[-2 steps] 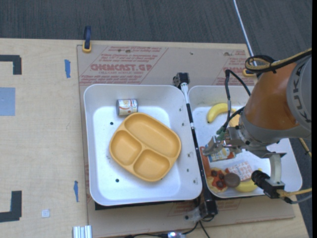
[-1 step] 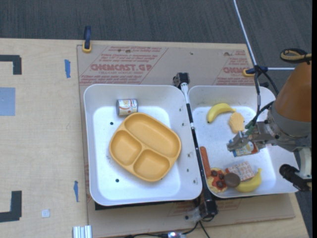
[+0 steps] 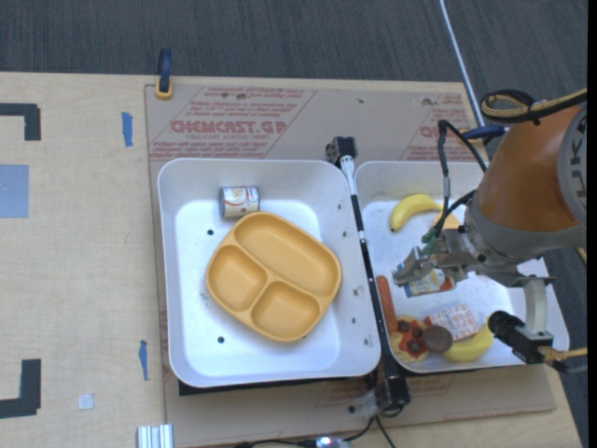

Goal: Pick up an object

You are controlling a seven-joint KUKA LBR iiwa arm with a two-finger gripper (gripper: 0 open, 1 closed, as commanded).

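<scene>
Two shallow white bins are seen side by side on the bench, the left bin (image 3: 177, 250) and the right bin (image 3: 373, 194). The arm (image 3: 532, 189), grey with an orange band, is extended from the right over the right bin, and its gripper (image 3: 417, 271) is placed low above the middle of that bin. A small orange-and-white packet (image 3: 431, 283) is seen right at the gripper's tip, but whether it is clasped cannot be told, as the tip is too small and cluttered to read. A yellow banana (image 3: 410, 209) lies just beyond the gripper toward the far wall. A red sausage-like piece (image 3: 384, 299) lies along the bin's left wall, near the gripper. At the near end are gathered a red-and-white patterned packet (image 3: 455, 320), a brown round item (image 3: 437, 339) and a second banana (image 3: 471, 345). In the left bin, well apart from the gripper, a yellow three-compartment plate (image 3: 272, 276) is laid flat, with a small can (image 3: 240, 200) on its side just behind it.
</scene>
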